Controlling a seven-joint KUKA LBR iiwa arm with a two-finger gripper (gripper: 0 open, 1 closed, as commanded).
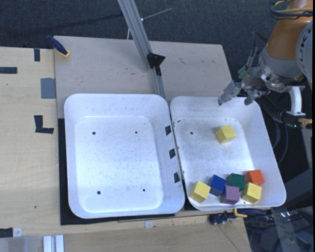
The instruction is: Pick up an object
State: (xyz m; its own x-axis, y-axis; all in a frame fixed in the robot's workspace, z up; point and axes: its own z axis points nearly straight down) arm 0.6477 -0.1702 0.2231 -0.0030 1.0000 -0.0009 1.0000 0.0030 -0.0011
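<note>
**Listener:** What is on the bench in front of you?

**Operator:** I see two shallow white plastic bins side by side on a pale wooden bench. The left white bin has nothing I need to name inside it. The right white bin holds all the blocks.

**Listener:** Where do the blocks lie?

**Operator:** A lone yellow cube sits by itself toward the far middle of the right bin, well apart from the others. Along the near edge I see a cluster: a second yellow block at the left end, a blue block just beside it, a green block, a purple block nearer than the green, an orange block to the right, and a third yellow block at the near right corner. They sit packed close together.

**Listener:** And the arm?

**Operator:** The grey arm with its orange band reaches in from the right. Its two-finger claw hangs over the far right corner of the right bin. I see the two dark fingers spread apart, with nothing between them. The claw is far of the lone yellow cube and apart from it.

**Listener:** Anything else?

**Operator:** A slanted grey metal rail runs from the far side down to the gap between the bins.
</note>
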